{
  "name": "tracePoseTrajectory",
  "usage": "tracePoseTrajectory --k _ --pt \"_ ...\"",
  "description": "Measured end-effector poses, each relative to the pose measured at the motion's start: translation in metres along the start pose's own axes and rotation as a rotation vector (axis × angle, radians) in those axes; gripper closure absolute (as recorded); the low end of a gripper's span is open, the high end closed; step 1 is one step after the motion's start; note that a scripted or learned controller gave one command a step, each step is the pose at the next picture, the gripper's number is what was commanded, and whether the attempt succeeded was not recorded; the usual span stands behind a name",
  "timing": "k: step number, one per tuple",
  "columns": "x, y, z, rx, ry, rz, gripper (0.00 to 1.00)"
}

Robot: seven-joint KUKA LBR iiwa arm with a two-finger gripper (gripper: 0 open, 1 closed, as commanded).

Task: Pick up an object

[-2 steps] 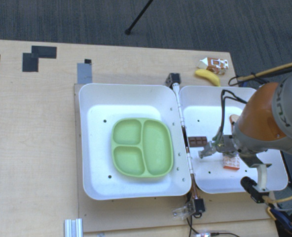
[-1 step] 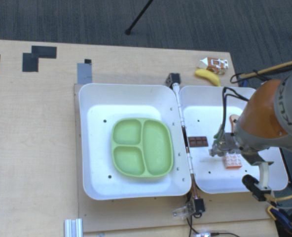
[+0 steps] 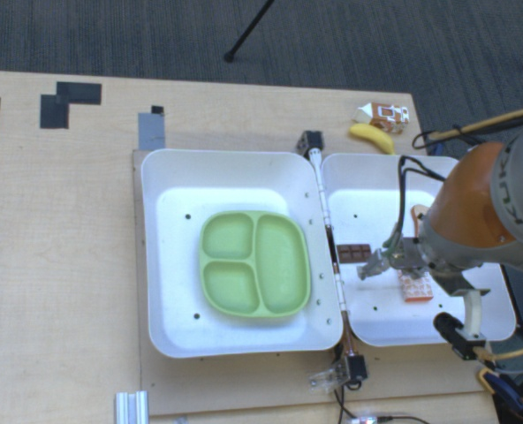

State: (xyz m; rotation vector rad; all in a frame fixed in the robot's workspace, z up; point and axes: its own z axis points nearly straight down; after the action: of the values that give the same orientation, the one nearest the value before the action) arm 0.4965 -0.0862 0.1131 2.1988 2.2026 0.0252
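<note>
In the right bin (image 3: 367, 321), a brown chocolate bar (image 3: 353, 253) lies by the left wall. A small pink and white packet (image 3: 415, 288) rests near the middle. My gripper (image 3: 376, 265) hangs low over the bin between these two, just right of the chocolate bar and left of the packet. I see nothing held in it. The arm's orange band (image 3: 469, 206) covers the bin's right part, and a small orange and white item (image 3: 418, 215) peeks out at its left edge. A green divided plate (image 3: 254, 265) sits in the left bin (image 3: 169, 237).
A yellow banana (image 3: 370, 136) and a small snack packet (image 3: 385, 113) lie on the bench behind the right bin. A black clamp (image 3: 312, 141) sits at the top of the divider between the bins. Cables run along the bench's lower right.
</note>
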Motion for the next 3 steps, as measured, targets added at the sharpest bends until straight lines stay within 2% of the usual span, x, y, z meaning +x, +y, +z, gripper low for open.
tracePoseTrajectory --k 1,2,3 --pt "-0.002 -0.005 0.023 0.008 -0.002 0.003 0.0" --pt "-0.002 -0.003 0.012 0.005 -0.001 0.001 1.0" --pt "-0.002 -0.003 0.012 0.006 -0.001 0.002 0.0"
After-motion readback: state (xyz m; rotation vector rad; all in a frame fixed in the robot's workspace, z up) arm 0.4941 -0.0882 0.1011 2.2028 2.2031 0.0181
